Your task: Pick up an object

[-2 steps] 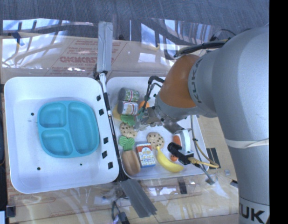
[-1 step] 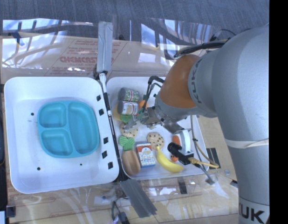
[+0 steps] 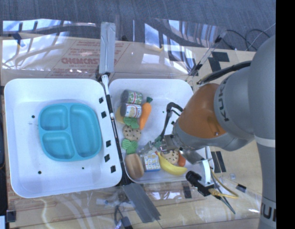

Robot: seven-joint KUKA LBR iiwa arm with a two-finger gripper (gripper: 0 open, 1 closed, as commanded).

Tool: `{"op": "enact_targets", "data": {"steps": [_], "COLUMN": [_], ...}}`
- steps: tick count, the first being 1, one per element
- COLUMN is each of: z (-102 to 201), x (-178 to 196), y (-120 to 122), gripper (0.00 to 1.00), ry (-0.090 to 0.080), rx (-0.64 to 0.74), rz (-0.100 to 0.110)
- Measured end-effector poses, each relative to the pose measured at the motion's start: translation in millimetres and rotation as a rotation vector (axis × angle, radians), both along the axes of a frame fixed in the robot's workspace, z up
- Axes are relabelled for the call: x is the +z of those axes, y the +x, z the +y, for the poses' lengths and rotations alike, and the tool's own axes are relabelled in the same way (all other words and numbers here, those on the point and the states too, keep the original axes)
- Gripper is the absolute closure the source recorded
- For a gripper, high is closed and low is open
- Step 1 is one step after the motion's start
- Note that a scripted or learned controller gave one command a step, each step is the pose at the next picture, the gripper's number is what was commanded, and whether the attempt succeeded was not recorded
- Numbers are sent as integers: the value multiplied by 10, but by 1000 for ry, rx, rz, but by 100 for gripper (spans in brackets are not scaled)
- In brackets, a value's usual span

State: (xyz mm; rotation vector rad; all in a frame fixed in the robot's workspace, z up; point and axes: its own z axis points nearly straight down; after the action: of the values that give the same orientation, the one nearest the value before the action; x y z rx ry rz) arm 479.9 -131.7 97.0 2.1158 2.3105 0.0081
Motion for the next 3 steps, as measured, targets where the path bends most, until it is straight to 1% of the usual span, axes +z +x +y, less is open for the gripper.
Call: {"op": "enact_targets", "data": {"steps": [1, 2, 3], "z": [-8, 138, 189], "x": [107, 1121, 119], "y": [14, 759, 1389], "gripper": [100, 100, 100], "ry": [-1, 2, 5], "rx": [5, -42, -418], "rz": [-1, 6, 8]}}
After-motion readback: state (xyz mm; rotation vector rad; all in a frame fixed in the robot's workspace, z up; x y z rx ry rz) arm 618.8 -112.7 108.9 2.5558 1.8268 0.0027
